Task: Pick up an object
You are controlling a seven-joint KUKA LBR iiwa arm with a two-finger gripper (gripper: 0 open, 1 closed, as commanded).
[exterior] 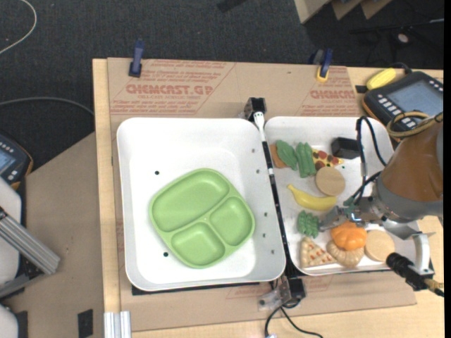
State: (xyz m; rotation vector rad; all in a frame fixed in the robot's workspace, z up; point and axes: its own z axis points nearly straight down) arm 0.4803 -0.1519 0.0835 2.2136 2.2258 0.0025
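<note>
Camera view, downward slant over a bench covered with printed brown cardboard. Two shallow white bins are seen side by side.

Left bin: a green divided plate with three compartments is lying in the lower middle of it, nothing resting on the plate.

Right bin: a cluster of toy food is crowded in. Toward the upper part, a green leafy piece is seen beside an orange-brown piece at its left, with a small pizza-like slice and a black item just to the right. A round tan disc is noted at centre, and a yellow banana just below it. A small green broccoli-like piece lies lower left of the banana. Along the lower edge, a waffle-patterned wedge, a knobbly tan piece, an orange fruit and a second tan disc are packed closely, several touching.

The arm enters from the right edge of the frame, its orange band visible above the grey wrist. The gripper is placed low in the right bin, between the banana and the orange fruit, just above the fruit. Whether the fingers are apart or together cannot be told; they are hidden among the wrist hardware and the objects. No object is seen between them.

A yellow-and-grey handheld controller rests at the upper right of the bench. Two blue clamps are fixed on the far edge of the cardboard.
</note>
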